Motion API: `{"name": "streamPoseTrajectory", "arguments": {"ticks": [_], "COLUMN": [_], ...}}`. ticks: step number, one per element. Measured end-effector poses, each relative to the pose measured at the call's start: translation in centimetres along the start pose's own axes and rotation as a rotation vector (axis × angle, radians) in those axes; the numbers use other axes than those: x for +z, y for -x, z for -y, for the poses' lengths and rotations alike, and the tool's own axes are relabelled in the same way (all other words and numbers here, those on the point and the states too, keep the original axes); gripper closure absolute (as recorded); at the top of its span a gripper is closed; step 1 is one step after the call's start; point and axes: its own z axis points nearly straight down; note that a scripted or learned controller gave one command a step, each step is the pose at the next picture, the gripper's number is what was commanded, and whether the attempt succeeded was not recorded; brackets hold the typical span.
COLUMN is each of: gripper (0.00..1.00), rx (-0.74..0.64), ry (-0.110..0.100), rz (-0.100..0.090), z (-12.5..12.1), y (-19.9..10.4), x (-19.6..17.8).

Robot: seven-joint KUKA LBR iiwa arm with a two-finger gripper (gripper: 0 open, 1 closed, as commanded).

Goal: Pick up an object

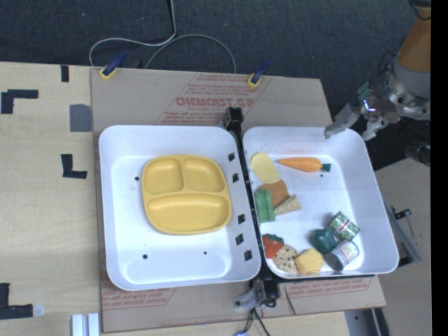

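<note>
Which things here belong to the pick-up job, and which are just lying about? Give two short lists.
Job in hand:
claw above the right bin's far corner
carrot
green can
corn piece
green stick

Lying about:
yellow divided plate in the left bin
yellow clamp
cable

we take right bin (364, 187) as landmark. left bin (112, 208) touching its left side, clips along shared wall. divided plate (186, 193) in left bin, near middle. inside right bin: carrot (299, 164) at far end, lying crosswise; round slice (264, 167) left of carrot, by shared wall; cucumber (264, 205) nearer us, sandwich wedge (283, 197) touching its right. near right corner: two cans (341, 238) side by side; corn (309, 262) and cracker (285, 259) left of them. gripper (348, 122) over bin's far right corner. cardboard sheet (203, 100) under both bins.
</note>
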Motion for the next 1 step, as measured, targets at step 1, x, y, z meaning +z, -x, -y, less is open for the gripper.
{"name": "streamPoseTrajectory", "arguments": {"ticks": [1], "gripper": [0.00], "rx": [-0.008], "ry": [-0.006], "rz": [-0.004], "z": [-3.47], "y": [-8.15], "x": [7.53]}}
